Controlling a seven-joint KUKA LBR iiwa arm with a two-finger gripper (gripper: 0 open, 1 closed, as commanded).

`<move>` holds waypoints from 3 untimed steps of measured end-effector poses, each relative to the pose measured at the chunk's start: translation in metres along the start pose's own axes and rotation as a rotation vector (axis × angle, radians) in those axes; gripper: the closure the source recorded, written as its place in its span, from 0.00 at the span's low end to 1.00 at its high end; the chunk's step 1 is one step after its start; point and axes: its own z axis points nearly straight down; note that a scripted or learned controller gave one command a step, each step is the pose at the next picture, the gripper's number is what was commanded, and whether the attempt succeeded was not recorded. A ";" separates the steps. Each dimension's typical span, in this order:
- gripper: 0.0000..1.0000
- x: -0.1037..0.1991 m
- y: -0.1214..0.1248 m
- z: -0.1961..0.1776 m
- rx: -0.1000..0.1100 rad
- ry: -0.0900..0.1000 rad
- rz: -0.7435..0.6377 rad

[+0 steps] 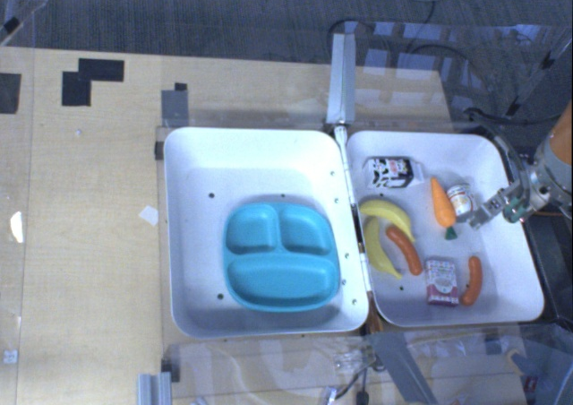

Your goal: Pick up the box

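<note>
A small red box with a pale label lies flat near the front of the right bin. It sits between two orange sausages, one up to its left and one close on its right. My gripper hangs over the right side of this bin, just right of a small jar and well behind and to the right of the red box. Nothing shows in the gripper.
A black-and-white cow-print carton lies at the back of the right bin. A carrot rests next to the jar, and bananas lie along the left wall. The left bin holds a blue divided plate.
</note>
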 end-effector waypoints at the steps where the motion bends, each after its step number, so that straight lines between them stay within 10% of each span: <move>1: 1.00 -0.030 -0.025 -0.005 0.016 0.012 0.044; 2: 1.00 -0.047 -0.038 0.080 0.014 0.018 -0.357; 3: 1.00 0.028 0.023 0.065 0.012 0.017 -0.369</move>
